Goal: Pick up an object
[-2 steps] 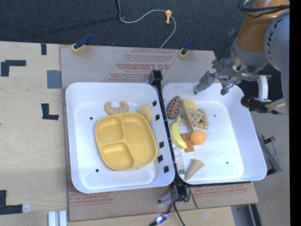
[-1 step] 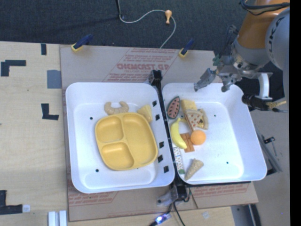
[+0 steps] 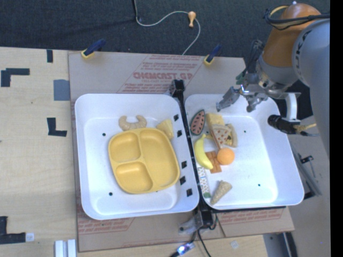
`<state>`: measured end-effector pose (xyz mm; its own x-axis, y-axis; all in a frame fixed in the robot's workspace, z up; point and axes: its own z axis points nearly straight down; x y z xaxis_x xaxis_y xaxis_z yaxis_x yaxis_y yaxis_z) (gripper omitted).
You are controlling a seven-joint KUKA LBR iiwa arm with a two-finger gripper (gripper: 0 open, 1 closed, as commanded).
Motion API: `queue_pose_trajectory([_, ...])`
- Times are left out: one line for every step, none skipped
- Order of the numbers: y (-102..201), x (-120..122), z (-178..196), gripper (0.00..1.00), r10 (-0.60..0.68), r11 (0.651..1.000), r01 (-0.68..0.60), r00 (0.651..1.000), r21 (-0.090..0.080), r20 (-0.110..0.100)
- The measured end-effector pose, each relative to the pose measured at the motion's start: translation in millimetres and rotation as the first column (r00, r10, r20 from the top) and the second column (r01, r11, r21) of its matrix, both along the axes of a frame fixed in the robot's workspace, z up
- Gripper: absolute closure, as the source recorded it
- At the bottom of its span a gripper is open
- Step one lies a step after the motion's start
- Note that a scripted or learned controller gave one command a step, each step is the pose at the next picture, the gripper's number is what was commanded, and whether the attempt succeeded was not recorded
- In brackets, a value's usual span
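Several toy foods cluster at the right bin's (image 3: pixel 278 159) left side, the small orange ball (image 3: pixel 226 156) likely light, hard and prone to roll, best pinched across its middle, as the gripper (image 3: pixel 239 99) hovers open above.

- Gripper (image 3: pixel 239 98) hangs in the upper right of the frame, fingers spread, nothing between them.
- Right bin (image 3: pixel 268 191), centre right: banana (image 3: pixel 201 153), orange ball (image 3: pixel 226 156), cone (image 3: pixel 221 190).
- Left bin (image 3: pixel 91 159), centre left: yellow divided tray (image 3: pixel 142 160).
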<state>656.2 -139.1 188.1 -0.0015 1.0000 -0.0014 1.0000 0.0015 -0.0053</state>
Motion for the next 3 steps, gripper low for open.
queue_pose_trajectory([-3,7,-60,0.0,0.001,1.0,-0.001,1.0,0.0,-0.001])
queue_pose_trajectory([-2,6,-106,0.0,0.002,1.0,-0.002,1.0,-0.001,0.002])
queue_pose_trajectory([-1,7,-94,1.0,0.003,1.0,-0.003,1.0,0.0,0.004])
